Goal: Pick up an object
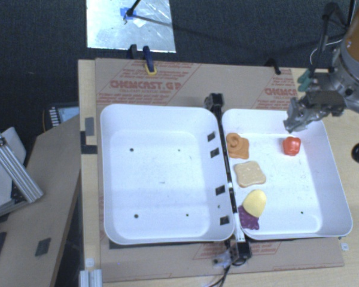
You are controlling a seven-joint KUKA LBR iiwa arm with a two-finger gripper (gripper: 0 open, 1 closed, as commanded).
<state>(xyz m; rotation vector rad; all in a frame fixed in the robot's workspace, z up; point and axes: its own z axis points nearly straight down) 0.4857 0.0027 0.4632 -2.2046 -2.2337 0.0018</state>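
1. Toward the far right of the right bin [332,202] lies a small red object [291,146], perhaps a toy pepper or tomato, rounded and glossy, lying apart from the other pieces.
2. Just beside it, up and to the left, hangs the end effector [294,123]; whether its tips are spread or pressed together I cannot tell, and nothing is seen between them.
3. I judge this the approach step: the grasp has not been made. The next move calls for a slight shift right and nearer, then a descent over the red piece.
4. Along the bin's left side lie an orange piece [237,145], a tan toast-like slice [249,174], a yellow lemon-like piece [255,202] and a purple piece [249,219] touching it.
5. Left of these, the left bin [110,160] rests on the same table [185,79].
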